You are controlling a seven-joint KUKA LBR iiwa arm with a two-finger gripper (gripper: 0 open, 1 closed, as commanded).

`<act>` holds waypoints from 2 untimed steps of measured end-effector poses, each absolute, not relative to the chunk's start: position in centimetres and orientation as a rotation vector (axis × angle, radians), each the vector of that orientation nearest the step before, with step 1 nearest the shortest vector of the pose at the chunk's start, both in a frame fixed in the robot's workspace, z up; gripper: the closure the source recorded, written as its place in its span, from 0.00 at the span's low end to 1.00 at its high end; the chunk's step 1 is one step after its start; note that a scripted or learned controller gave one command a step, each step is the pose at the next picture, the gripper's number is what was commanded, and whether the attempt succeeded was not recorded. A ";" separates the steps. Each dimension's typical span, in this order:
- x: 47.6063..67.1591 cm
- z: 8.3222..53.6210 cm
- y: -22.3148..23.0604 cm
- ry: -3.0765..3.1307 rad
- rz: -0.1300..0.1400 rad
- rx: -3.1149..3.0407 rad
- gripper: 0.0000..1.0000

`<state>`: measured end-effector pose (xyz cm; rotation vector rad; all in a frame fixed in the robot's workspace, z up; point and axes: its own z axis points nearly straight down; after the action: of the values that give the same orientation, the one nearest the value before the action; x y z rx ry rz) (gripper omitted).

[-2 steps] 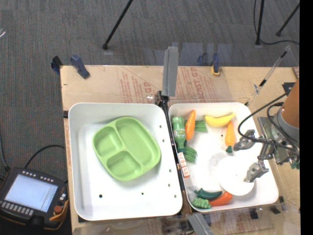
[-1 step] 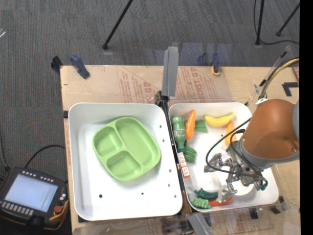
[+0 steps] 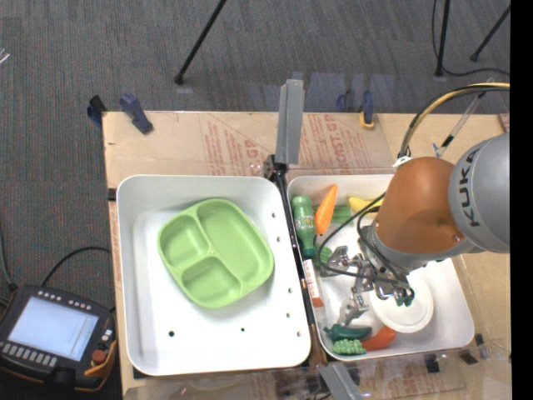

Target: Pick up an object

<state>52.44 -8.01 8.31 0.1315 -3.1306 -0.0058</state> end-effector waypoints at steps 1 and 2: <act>56.1 8.5 -8.0 -3.114 -0.004 0.378 0.00; 60.2 8.4 -8.1 -3.121 -0.005 0.313 0.00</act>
<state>60.19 -8.09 8.43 0.3128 -3.1209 -0.0046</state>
